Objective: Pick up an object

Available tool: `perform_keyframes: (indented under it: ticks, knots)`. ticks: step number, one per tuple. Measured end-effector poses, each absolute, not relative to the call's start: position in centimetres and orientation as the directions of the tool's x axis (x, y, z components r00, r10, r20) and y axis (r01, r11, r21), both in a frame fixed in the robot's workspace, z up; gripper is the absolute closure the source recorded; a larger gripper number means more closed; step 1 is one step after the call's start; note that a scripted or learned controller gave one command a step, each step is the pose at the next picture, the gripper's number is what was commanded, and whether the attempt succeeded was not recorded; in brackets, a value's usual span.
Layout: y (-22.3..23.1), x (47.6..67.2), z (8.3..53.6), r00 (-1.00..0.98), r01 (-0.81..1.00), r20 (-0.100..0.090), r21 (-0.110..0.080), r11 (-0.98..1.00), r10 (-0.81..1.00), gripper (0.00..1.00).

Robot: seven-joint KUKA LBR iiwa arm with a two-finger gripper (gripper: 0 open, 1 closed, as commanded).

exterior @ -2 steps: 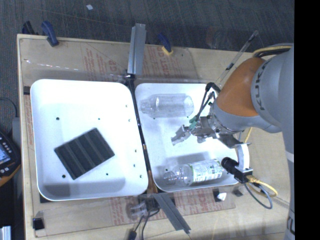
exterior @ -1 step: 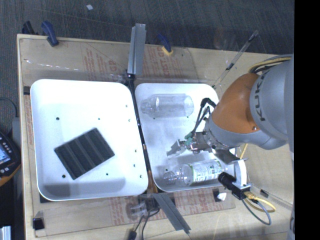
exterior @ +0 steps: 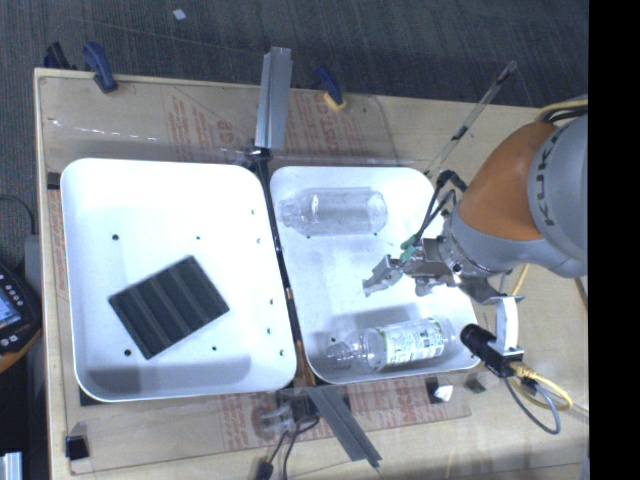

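Observation:
Two clear plastic bottles lie on their sides in the right bin [exterior: 440, 190]. One bottle [exterior: 333, 211] rests near the far wall. The other, a labelled bottle [exterior: 395, 345], lies along the near wall. A black ridged pad [exterior: 168, 305] lies flat in the left bin [exterior: 90, 183]. My gripper [exterior: 402, 279] hangs over the middle of the right bin, between the two bottles and touching neither. It is open, with bare bin floor showing between its fingers [exterior: 377, 277].
A grey metal divider bar [exterior: 272, 98] runs between the bins at the back. Blue clamps [exterior: 98, 65] hold the bench's far edge. Cables and a yellow connector [exterior: 530, 378] trail off the wrist at the right.

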State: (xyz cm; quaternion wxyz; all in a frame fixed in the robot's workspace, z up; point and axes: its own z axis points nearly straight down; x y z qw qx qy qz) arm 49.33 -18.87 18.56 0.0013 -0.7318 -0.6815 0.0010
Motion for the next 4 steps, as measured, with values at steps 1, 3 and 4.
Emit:
perform_keyframes:
  ticks: [1,3,4]
  knots:
    - [-20.7,47.8,9.2,0.185,0.983,0.002,0.0,-0.185,0.983,0.0]
    - [-18.0,48.0,10.2,-0.228,0.974,0.001,0.002,0.228,0.974,1.0]
    - [-12.5,48.9,9.2,0.038,0.999,0.002,-0.001,-0.038,0.999,1.0]
